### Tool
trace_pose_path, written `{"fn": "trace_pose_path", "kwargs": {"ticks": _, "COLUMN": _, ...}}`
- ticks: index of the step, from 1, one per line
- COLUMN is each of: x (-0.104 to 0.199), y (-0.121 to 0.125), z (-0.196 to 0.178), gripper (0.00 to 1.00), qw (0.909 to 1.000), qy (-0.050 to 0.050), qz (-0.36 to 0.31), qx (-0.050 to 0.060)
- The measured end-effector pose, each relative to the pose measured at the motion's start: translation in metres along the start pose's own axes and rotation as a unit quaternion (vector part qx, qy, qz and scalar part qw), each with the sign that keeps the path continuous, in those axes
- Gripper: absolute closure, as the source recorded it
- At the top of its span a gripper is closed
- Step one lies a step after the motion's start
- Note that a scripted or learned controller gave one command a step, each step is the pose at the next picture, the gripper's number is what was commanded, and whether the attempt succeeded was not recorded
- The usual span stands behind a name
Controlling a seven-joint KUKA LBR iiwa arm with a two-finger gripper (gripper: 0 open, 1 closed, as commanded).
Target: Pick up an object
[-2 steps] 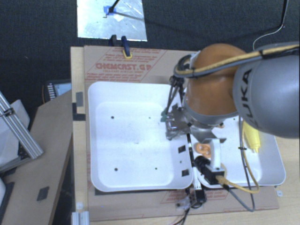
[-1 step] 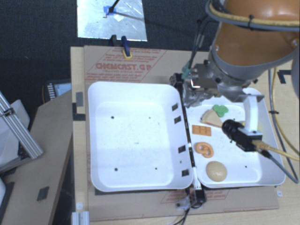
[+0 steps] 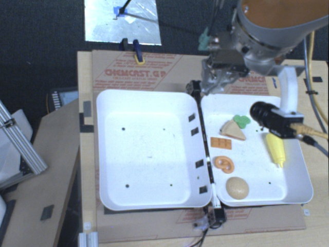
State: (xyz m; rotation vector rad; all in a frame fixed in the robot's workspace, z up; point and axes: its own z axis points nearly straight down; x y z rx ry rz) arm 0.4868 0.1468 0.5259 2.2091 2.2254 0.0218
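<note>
The right white bin (image 3: 295, 187) holds several small items: a green piece (image 3: 240, 120), a tan wedge (image 3: 234, 131), an orange square cracker (image 3: 221, 143), a pretzel (image 3: 224, 164), a round tan bun (image 3: 237, 187) and a yellow corn-like piece (image 3: 275, 149). My gripper (image 3: 212, 82) hangs over the back left corner of that bin, beside the divider, well behind the items. Nothing shows in its grasp. The grey arm with its orange band (image 3: 277, 6) looms above it at the top right.
The left white bin (image 3: 110, 138) lies beside the right one. A black cylindrical device (image 3: 271, 119) on a white bracket overhangs the right bin's back right. Clips (image 3: 195, 131) line the seam between the bins. A shiny sheet (image 3: 122, 14) lies behind the bench.
</note>
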Motion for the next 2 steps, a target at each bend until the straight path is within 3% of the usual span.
{"fn": "trace_pose_path", "kwargs": {"ticks": 1, "x": 0.046, "y": 0.000, "z": -0.010, "gripper": 1.00, "qw": 1.0000, "qy": -0.001, "qz": 0.000, "qx": 0.005}}
{"fn": "trace_pose_path", "kwargs": {"ticks": 2, "x": 0.090, "y": -0.001, "z": 0.063, "gripper": 1.00, "qw": 1.0000, "qy": -0.003, "qz": 0.000, "qx": 0.009}}
